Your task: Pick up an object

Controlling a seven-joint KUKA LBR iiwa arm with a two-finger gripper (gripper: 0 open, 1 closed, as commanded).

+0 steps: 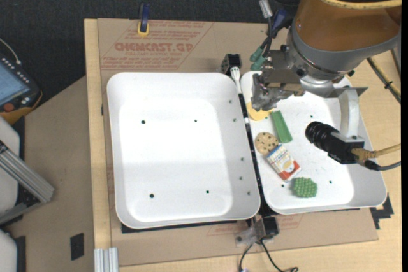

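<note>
My gripper (260,99) hangs over the back left corner of the right bin (357,197), close to the wall between the two bins. Directly under its tip lies a small pale yellow piece (256,114), partly hidden by the gripper. A green bar (280,126) lies just to the right of that piece. In front of them sit a tan speckled disc (265,141), a red and white packet (282,162) and a green bumpy ball (304,187).
The left bin (121,137) stands beside the right one on a cardboard sheet (159,41). The bulky orange and grey arm (344,3) covers the back of the right bin. A small black clip (229,64) sits behind the bins' shared wall.
</note>
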